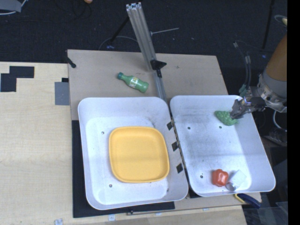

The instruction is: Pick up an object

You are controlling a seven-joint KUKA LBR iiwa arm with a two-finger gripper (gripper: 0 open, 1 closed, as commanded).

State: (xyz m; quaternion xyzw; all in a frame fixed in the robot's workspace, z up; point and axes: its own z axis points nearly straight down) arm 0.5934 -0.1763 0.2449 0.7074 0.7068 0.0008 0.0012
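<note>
A green leafy-looking object [225, 117] lies in the back right part of the right bin [211, 149]. My gripper [237, 108] is low over that bin's back right corner, its tip right at the green object's right end. Whether it touches the object is unclear at this angle. Near the right bin's front edge sit a small red object [219, 177] and a pale, clear item [236, 178] beside it. A yellow square plate [138, 153] lies flat in the left bin [93, 125].
A green bottle [133, 82] lies on its side on the bench behind the left bin. A slanted aluminium post [144, 32] rises from behind the gap between the bins. The arm's grey wrist and orange band [276, 74] stand at the right edge.
</note>
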